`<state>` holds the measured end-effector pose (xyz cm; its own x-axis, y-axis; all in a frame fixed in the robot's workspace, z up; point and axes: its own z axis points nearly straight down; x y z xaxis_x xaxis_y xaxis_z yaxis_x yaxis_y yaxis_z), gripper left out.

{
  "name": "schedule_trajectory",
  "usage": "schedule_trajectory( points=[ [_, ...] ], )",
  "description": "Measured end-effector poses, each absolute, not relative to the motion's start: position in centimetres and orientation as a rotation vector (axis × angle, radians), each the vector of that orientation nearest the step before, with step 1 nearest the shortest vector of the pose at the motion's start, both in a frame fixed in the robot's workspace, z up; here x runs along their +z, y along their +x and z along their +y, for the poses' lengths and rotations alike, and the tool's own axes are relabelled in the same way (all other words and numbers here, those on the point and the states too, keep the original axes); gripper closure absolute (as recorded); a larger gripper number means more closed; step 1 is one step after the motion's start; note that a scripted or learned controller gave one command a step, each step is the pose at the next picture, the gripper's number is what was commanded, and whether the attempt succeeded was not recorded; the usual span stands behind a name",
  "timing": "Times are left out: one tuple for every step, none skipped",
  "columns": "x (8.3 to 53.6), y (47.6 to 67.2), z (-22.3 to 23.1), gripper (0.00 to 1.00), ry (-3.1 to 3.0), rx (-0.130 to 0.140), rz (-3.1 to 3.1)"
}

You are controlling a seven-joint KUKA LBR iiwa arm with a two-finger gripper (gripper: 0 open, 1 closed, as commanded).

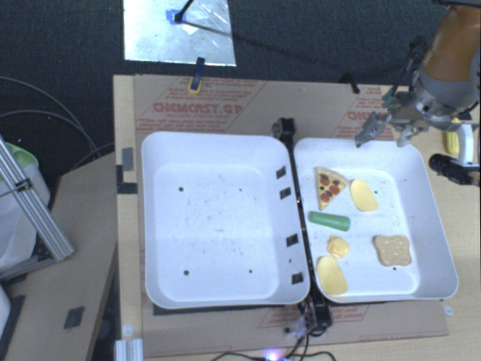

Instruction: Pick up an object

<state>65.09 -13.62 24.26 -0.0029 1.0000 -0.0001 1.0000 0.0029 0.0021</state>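
Right bin (428,201): pizza slice (331,186), yellow chip (364,195), green stick (329,219), small yellow piece (337,247), toast (392,250), yellow oval (331,274), all lying apart. Left bin (158,224) beside it. Gripper (387,132): fingers spread, holding nothing, above the right bin's far rim, well apart from the items.

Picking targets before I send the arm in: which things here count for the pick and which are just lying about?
For the pick, in the right bin:
pizza slice
green stick
toast
pincer

Lying about:
left bin
foil sheet
yellow clamp
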Motion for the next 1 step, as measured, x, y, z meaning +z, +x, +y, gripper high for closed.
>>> schedule_trajectory(
  points=[
    [8.37,59.10,-11.18,0.00,2.230,-0.009,2.233]
  ],
)
